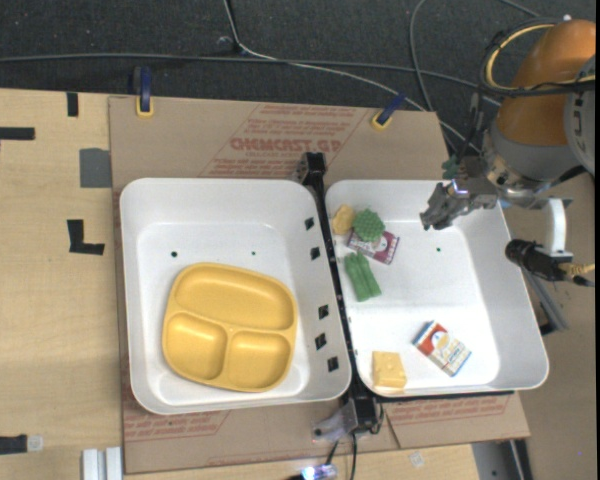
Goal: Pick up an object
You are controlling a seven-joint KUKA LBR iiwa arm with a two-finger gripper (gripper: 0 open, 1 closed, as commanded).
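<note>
Trouble is most likely to come from the clutter at the right bin's point(520, 368) left wall. A green broccoli piece point(369, 224) sits on a purple-edged packet point(383, 248), a yellow piece point(342, 218) lies just beside them at their nine o'clock, and a green pod point(362, 276) lies at their six o'clock. A descent there could catch two things at once, or nudge one against the wall and the black divider point(326, 268), leaving the fingers no room to close.

The gripper point(442, 211) hangs over the bin's upper part, at about three o'clock from that cluster and apart from it. Nothing shows between its fingers, and whether they stand apart or together I cannot tell from this slant.

Easier targets, by my judgement, are the red and blue card packet point(441, 348) at the bin's five o'clock and the pale yellow block point(388, 369) at its six o'clock. Both are flat, though, so a grasp may skid off; the block also lies near the front rim.

Surroundings: the left bin point(140, 218) holds a yellow divided tray point(230, 325). Both bins rest on a cardboard sheet point(270, 143) held by clips, over a wooden bench point(40, 298) marked with black tape. Cables point(240, 46) run across dark flooring at twelve o'clock and could snag the arm's own looped hose.
</note>
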